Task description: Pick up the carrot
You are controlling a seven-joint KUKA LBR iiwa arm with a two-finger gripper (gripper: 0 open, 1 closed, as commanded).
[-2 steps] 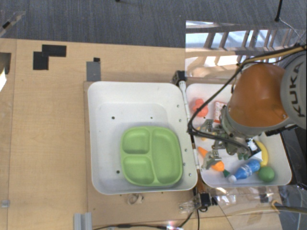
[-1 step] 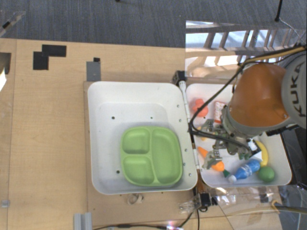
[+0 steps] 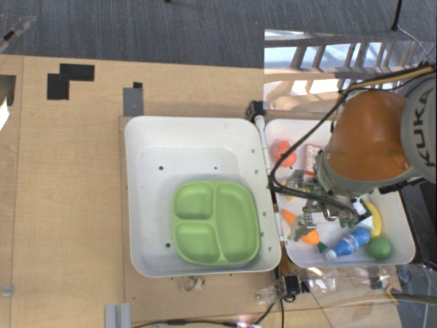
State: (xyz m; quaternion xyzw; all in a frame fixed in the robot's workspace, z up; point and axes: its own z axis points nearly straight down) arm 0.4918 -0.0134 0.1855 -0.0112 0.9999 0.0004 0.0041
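**Hovering right over the carrot in the right bin**

Sitting near the front-left corner of the right bin (image 3: pixel 410 248), the carrot (image 3: pixel 310 237) is a small orange thing lying on the bin floor, with another thin orange piece (image 3: pixel 287 216) just behind it toward the divider. The tool (image 3: pixel 307 219) hangs directly above it, all metal bits and black cable, and honestly I can't tell how far open it is or whether it's touching the carrot at all. Just to the right there's a blue and white bottle (image 3: pixel 349 243) lying on its side, then a green ball (image 3: pixel 379 249) and a yellow banana (image 3: pixel 373 215) tucked under the arm's big orange band (image 3: pixel 369 135). A red-orange item (image 3: pixel 285 153) sits further back. Over in the left bin (image 3: pixel 147 183) there's a green divided plate (image 3: pixel 216 221), well apart from all this, on the wooden counter (image 3: pixel 61 203).
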